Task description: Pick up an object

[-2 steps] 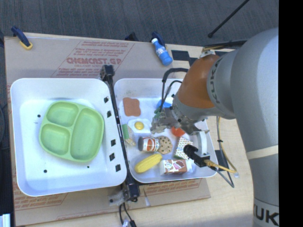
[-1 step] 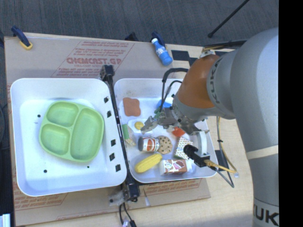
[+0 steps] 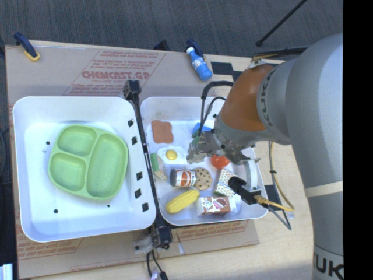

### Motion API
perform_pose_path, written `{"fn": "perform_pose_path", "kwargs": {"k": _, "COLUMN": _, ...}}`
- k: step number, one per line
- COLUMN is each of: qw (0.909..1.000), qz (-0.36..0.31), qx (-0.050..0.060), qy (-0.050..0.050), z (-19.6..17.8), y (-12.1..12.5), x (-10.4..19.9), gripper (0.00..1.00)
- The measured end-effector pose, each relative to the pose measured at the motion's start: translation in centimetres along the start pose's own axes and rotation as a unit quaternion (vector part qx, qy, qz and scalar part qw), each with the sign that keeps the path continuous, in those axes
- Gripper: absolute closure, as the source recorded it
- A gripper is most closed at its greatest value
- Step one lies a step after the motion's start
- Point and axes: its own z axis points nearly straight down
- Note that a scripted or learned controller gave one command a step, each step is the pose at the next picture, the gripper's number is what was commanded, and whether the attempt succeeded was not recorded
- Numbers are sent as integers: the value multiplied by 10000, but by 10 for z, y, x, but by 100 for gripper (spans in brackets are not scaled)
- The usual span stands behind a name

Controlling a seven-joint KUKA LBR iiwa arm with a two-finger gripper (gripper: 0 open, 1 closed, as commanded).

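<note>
The grey arm point(image 3: 303, 98), with its orange band point(image 3: 245, 101), reaches in from the right and covers much of the right bin. The worktop point(image 3: 116, 69) is a brown cardboard-covered surface with red print. On it sit two shallow white bins side by side: the left bin point(image 3: 29, 174) holds a light green divided plate point(image 3: 88, 162) with three compartments, lying near its middle. The right bin point(image 3: 169, 105) holds a crowd of small toy foods.

The end effector point(image 3: 201, 147) hangs low over the middle of the right bin, just above the toys; whether it is released or clenched cannot be told from here, since the wrist hides it.

In the right bin, from larger to smaller: a yellow corn cob point(image 3: 182, 200) lies tilted near the front edge; beside it to the right a small brown-and-white carton point(image 3: 214, 205); a brown-red flat slab point(image 3: 162, 132) lies toward the back left; a small jar with a red label point(image 3: 183, 178) lies on its side in the middle, touching a speckled round cookie point(image 3: 203, 178); a fried egg point(image 3: 171, 154), white with a yellow yolk, sits just left of the end effector; a red-orange piece point(image 3: 220, 161) lies just right of it.

A blue bottle point(image 3: 200, 65) lies on the worktop behind the right bin.
</note>
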Motion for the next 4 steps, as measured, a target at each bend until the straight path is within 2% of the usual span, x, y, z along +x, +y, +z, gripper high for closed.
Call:
{"fn": "perform_pose_path", "kwargs": {"k": 1, "qw": 10000, "qz": -3, "qx": 0, "qy": -1, "z": 0, "y": 0, "x": 0, "gripper": 0}}
{"fn": "perform_pose_path", "kwargs": {"k": 2, "qw": 10000, "qz": 74, "qx": -22, "qy": 27, "z": 36, "y": -47, "x": 34, "gripper": 0}}
{"fn": "perform_pose_path", "kwargs": {"k": 3, "qw": 10000, "qz": 50, "qx": -19, "qy": 24, "z": 25, "y": -46, "x": 34, "gripper": 100}}
{"fn": "perform_pose_path", "kwargs": {"k": 4, "qw": 10000, "qz": 69, "qx": -45, "qy": 23, "z": -65, "y": -71, "x": 36, "gripper": 100}}
